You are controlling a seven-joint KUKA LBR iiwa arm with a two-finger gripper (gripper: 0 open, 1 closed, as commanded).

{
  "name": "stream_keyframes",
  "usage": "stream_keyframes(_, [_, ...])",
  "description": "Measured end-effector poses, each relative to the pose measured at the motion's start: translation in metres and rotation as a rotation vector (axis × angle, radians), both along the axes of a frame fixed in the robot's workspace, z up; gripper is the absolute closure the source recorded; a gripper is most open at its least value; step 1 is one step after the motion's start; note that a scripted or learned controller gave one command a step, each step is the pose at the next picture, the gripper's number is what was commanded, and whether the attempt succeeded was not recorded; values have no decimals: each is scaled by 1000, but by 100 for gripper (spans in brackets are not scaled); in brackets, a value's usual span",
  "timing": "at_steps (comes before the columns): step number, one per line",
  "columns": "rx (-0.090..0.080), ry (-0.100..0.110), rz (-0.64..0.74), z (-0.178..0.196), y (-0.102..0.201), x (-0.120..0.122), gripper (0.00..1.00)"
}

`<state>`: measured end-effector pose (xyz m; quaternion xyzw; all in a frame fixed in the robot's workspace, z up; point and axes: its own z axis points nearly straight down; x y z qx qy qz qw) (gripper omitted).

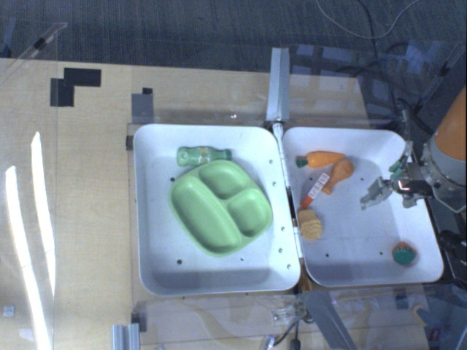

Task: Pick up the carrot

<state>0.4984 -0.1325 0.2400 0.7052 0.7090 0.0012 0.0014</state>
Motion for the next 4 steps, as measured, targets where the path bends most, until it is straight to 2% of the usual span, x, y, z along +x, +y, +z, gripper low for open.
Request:
stream_keyframes(1, [1,1,-63,-91,26,93,0])
stream_keyframes(2, [-6,-31,160,-115,20,113,0])
stream_keyframes(3, [-3,-6,390,-152,19,149,0])
stream_keyframes(4, [-4,-15,391,-138,20,152,100])
